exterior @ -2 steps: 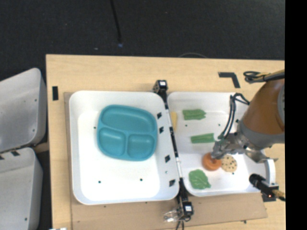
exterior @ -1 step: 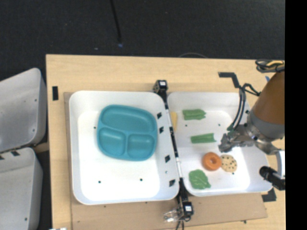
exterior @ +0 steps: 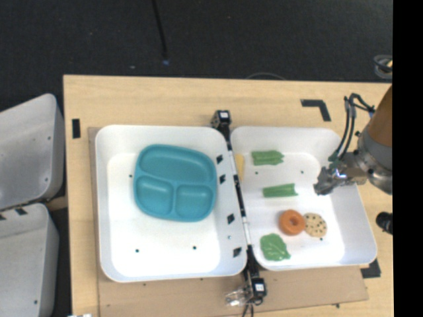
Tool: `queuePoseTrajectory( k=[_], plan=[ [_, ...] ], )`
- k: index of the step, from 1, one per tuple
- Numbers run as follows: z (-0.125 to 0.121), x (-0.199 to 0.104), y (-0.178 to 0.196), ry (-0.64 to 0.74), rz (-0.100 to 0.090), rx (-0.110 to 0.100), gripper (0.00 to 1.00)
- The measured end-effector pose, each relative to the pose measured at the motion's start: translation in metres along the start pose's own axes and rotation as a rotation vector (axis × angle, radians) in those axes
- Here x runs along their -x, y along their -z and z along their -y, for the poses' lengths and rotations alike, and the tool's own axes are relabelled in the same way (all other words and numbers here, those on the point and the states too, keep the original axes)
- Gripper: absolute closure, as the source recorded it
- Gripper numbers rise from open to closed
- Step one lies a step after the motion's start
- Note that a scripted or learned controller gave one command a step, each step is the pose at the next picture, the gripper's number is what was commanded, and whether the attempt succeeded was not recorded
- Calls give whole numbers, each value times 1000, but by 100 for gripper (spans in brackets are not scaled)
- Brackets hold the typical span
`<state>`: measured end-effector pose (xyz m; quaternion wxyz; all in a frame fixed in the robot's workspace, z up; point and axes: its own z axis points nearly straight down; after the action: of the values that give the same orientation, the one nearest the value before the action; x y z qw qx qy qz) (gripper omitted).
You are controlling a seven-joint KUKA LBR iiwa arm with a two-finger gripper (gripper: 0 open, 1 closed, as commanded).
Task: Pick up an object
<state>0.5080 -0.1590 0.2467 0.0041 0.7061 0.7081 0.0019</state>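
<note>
The gripper hovered right of a green strip — approach step (grip state apparently unreadable) — descent needed next.

A light wooden bench top carries two shallow white plastic bins side by side. The left bin holds a teal plastic divided plate with three compartments, lying flat towards the bin's far side, nearer the edge shared with the right bin. Small black clamps sit at the far end and near end of that shared edge. A black L-shaped tape mark lies near the bench top's far right corner. Off the left edge stand white rounded panels. A thin black cable crosses the dark floor beyond the far edge.
</note>
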Motion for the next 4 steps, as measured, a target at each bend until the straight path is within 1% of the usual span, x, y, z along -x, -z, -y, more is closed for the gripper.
queuePoseTrajectory(
  k=[1, 2, 3, 4],
  plan=[
    [-2, 1, 32, 1, -1, -3, 100],
    [-37, -35, 22, 3, -2, -6, 100],
    [-55, -77, 13, 2, -2, -6, 100],
    [-91, -123, 16, 4, -3, -5, 100]
  ],
)
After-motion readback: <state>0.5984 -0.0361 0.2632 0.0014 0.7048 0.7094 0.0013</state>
